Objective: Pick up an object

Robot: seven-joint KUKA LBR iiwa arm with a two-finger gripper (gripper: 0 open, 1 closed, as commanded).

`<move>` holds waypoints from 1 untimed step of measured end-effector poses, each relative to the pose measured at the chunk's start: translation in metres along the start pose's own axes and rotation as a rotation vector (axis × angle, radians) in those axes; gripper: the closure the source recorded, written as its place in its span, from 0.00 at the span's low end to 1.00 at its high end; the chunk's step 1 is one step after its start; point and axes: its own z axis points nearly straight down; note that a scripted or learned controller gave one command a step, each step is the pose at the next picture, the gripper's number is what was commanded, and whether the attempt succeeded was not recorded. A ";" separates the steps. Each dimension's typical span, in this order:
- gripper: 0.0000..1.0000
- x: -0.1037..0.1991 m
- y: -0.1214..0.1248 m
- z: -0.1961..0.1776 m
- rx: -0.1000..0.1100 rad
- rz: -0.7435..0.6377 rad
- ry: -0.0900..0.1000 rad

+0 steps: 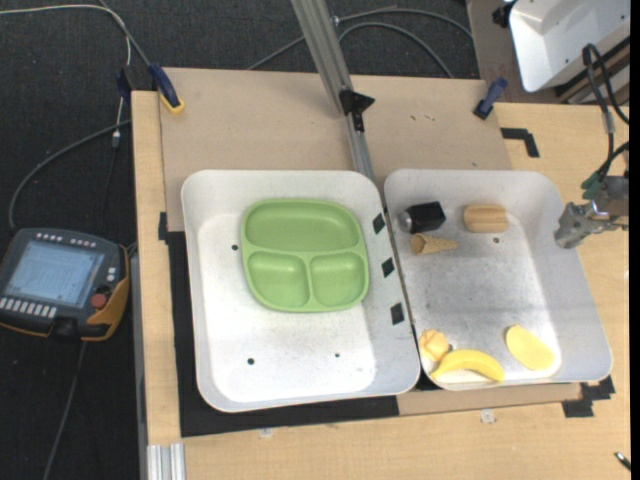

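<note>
The right white bin [500, 298] holds several small objects. At its back lie a black block [424, 215], a tan wooden block [485, 218] and a small brown cone [433, 245]. Along its front edge lie a yellow banana [468, 366], a pale yellow piece [433, 345] and a flat yellow oval [529, 348]. My gripper [578, 224] is a small grey shape over the bin's right rim, apart from all of them and about level with the tan block. Nothing shows in its grasp.
The left white bin [290, 368] bears a green three-compartment plate [303, 254]. A metal pole [330, 58] slants down to the gap between the bins. A teach pendant [60, 283] lies on the floor at left. Blue clamps [165, 90] hold the bench's back corners.
</note>
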 end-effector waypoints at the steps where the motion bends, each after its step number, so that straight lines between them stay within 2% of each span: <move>1: 1.00 0.056 0.008 0.011 0.005 -0.004 0.004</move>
